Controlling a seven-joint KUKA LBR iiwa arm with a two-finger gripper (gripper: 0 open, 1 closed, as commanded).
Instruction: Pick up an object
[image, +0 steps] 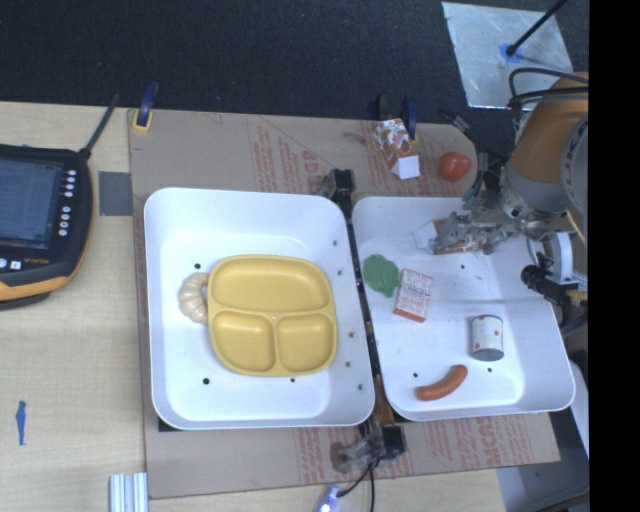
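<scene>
The fingers (462, 238) sit low over the far end of the right-hand bin (540, 385), at the end of the grey arm (545, 150) reaching in from the right. From here I cannot tell whether they are open or closed; the metal parts blur into a small pale scrap under them, and nothing plainly sits between them.

Closest to the fingers, towards the divider between the bins, lies a green lump (380, 273), and just beside it a red-and-white packet (414, 296), the two nearly touching. Further towards the near edge of the same bin a small silver can (487, 337) lies on its side, and past that a sausage (441, 382) rests near the front rim, apart from the can.

Behind the fingers, outside the bin on the cardboard sheet, a red tomato (455, 165) sits near a small printed carton (397, 146).

Well away, across the divider, the left-hand bin (180, 390) holds a yellow divided tray (271, 313) with three compartments. A pale knobbly thing (192, 297) touches the tray's far side from the fingers.

Farthest off, at the left edge of the worktop (70, 380), rests an orange-rimmed control pad (40, 220) with a dark screen.
</scene>
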